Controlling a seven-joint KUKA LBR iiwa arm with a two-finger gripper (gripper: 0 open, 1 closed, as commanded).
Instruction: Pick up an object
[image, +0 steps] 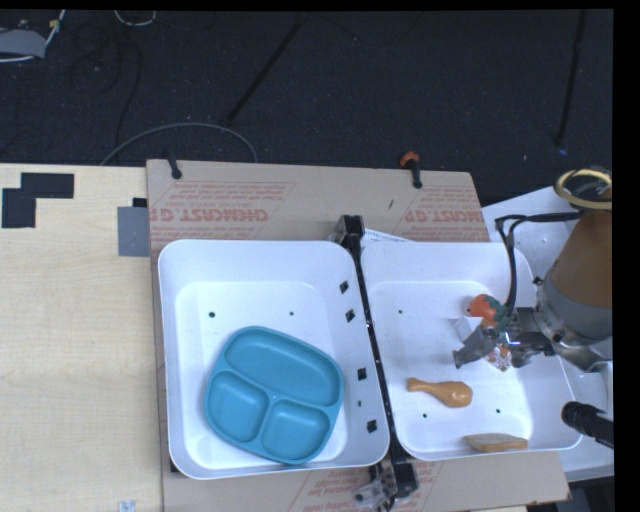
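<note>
The tabletop (70, 380) is pale wood on the left, and a sheet of printed cardboard (300, 200) lies on it under two shallow white bins set side by side. The left bin (190, 270) holds a blue divided plate (273, 394) with three compartments, lying flat and tilted toward the bin's near corner. The right bin (420, 270) takes the arm (590, 270), which reaches in from the right (its grey body and tan upper part fill the bin's far right edge). The end effector (480, 345) sits low over the right half of that bin, dark and angled toward the left; whether its fingers are spread or closed cannot be told, and nothing can be seen between them. Just beside it, toward the back, is a small orange and green toy (484, 307), touching or nearly touching the wrist parts. In front of the end effector, apart from it, an orange drumstick-shaped toy (441, 390) lies on the bin floor with its thin end pointing left. Nearer the front rim lies a tan wedge-shaped piece (495, 442), well apart from the drumstick.
</note>
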